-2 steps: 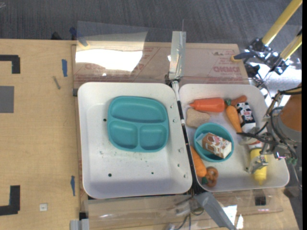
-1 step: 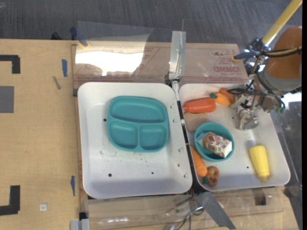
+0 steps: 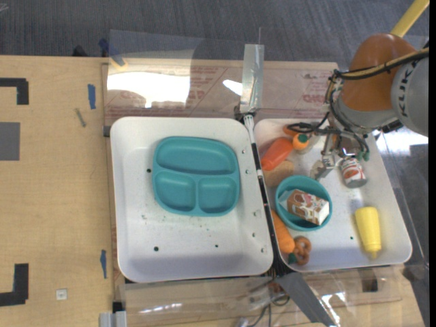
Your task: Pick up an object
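Roughly, left to right: the left shallow white plastic bin (image 3: 129,251) holds a teal three-compartment plastic tray (image 3: 196,176) lying flat near its middle, nothing else in it that I can make out. The right white bin (image 3: 398,247) has all the candidates. An orange carrot-like toy with a darker tip (image 3: 278,152) lies tilted by the divider at the top. Below it sits a round teal bowl (image 3: 303,201) with a crumpled white-and-brown packet (image 3: 306,206) inside. Under the bowl, a long orange carrot toy (image 3: 283,231) runs along the divider, with a small dark brown ring-shaped piece (image 3: 302,248) beside it. A small red-and-white can (image 3: 353,173) lies just right of the gripper (image 3: 332,157); a yellow plastic bottle-shaped piece (image 3: 368,229) rests near the right wall, well apart.

Step in hand: approach, gripper low over the upper part of the right bin, between the upper carrot and the can. Can't tell how the gripper is set, too much cable clutter. Nothing visibly held.

Next move calls for committing to one target, likely the can or the upper carrot, centring over it, and descending clear of the bowl rim.
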Motion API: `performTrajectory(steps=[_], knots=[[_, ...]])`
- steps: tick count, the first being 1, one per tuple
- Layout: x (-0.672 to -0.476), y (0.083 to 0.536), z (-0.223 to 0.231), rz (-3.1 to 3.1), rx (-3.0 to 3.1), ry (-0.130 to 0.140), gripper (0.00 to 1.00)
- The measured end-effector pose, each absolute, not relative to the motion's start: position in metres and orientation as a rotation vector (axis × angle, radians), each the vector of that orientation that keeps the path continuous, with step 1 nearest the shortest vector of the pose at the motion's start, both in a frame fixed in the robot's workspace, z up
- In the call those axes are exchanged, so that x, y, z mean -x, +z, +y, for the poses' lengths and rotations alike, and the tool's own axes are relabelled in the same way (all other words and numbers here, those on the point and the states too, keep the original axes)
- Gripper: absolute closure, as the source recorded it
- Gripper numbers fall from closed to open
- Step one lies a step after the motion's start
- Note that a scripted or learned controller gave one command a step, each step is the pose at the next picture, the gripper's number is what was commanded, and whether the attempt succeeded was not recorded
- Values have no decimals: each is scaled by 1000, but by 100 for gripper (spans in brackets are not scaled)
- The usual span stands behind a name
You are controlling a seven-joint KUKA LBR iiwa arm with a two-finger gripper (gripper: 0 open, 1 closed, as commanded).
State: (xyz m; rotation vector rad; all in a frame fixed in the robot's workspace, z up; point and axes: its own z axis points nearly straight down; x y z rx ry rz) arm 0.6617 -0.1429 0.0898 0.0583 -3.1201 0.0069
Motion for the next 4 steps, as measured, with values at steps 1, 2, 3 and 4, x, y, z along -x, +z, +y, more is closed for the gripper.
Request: performTrajectory(steps=[1, 2, 3, 4], knots=[[-583, 90, -173, -3153, 50, 9, 0], [-611, 93, -116, -3157, 276, 23, 0], [-649, 91, -110, -3124, 130, 9, 0], [-657, 104, -108, -3159, 131, 7, 100]])
